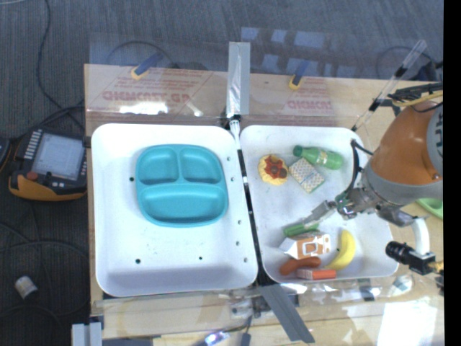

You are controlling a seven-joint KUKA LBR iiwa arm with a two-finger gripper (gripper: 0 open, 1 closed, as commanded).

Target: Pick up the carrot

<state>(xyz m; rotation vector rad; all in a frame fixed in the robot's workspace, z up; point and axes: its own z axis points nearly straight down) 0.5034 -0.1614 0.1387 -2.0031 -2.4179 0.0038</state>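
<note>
The carrot is a small orange piece lying flat near the front wall of the right bin. It touches a reddish-brown sausage on its left and sits just below a small milk carton. My gripper hangs low over the middle of the right bin, reaching in from the right. It is behind the carrot, just above a green vegetable, and well apart from the carrot. Nothing shows in its grasp.
A yellow banana lies right of the carton. At the back of the right bin are a pizza toy, a beige cracker-like square and a green bottle. The left bin holds a teal divided plate.
</note>
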